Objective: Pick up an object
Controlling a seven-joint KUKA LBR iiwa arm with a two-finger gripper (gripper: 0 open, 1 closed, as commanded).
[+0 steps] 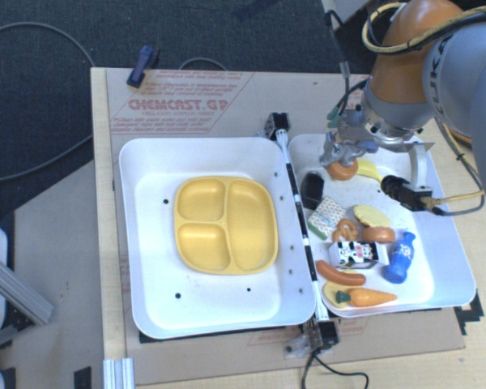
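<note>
- Gripper (pixel 341 159) low in right bin (pixel 447 286), touching small orange item (pixel 341 169) nr far-left corner; finger state can't tell.
- Step: grasp attempt, prob. Next: confirm hold, lift straight.

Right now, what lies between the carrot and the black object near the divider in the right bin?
In the camera view, between the carrot and the black object lie a checkered wafer, a pretzel and a sausage.
</note>
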